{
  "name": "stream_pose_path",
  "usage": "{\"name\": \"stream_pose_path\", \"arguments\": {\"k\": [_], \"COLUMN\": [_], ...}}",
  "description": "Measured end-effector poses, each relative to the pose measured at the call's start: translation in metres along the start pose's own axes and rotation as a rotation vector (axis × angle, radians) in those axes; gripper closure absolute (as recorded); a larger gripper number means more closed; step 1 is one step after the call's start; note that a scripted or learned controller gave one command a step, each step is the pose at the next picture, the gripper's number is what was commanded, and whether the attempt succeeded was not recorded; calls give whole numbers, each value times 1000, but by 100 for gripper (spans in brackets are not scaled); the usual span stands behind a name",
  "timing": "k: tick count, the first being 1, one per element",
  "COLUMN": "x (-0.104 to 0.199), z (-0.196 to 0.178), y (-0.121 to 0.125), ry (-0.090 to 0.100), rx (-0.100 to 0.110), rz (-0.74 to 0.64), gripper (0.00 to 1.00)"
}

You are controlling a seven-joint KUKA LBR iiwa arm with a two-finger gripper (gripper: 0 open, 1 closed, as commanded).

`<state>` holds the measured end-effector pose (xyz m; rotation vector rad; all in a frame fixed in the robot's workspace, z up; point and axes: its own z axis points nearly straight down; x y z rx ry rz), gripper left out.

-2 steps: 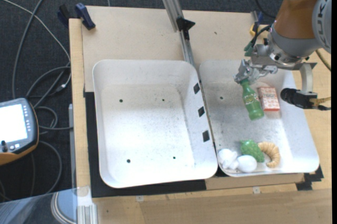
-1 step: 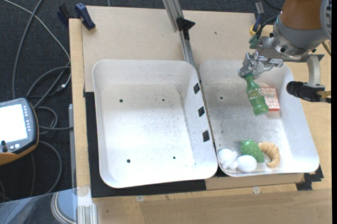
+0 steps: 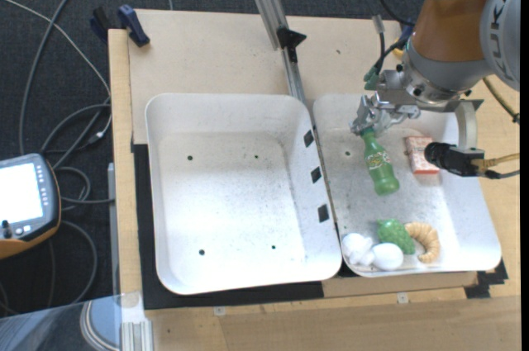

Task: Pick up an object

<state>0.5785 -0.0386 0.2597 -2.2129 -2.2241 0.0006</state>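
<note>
Left bin bare. Right bin: green bottle near centre, neck at 11 o'clock; cluster at 6 o'clock. Hand directly over the cap, finger spread cannot be told. Bottle likely light, rigid, slick plastic; grip across body, not the tapered neck

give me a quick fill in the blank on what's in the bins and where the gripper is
1. The gripper is over the ____ bin as the camera sees it.
2. The bottle lying just below the gripper is ____ in colour.
3. The croissant lies near the right bin's ____ edge.
4. The pink box sits to the ____ of the bottle.

Missing words: right; green; front; right
</note>
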Motion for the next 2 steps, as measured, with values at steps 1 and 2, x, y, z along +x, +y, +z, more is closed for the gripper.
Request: {"name": "stream_pose_path", "arguments": {"k": [1,2], "x": [56,112], "z": [16,11], "y": [-15,-23], "ry": [1,1], "rx": [2,-1], "rz": [-2,-3], "gripper": [100,100]}}
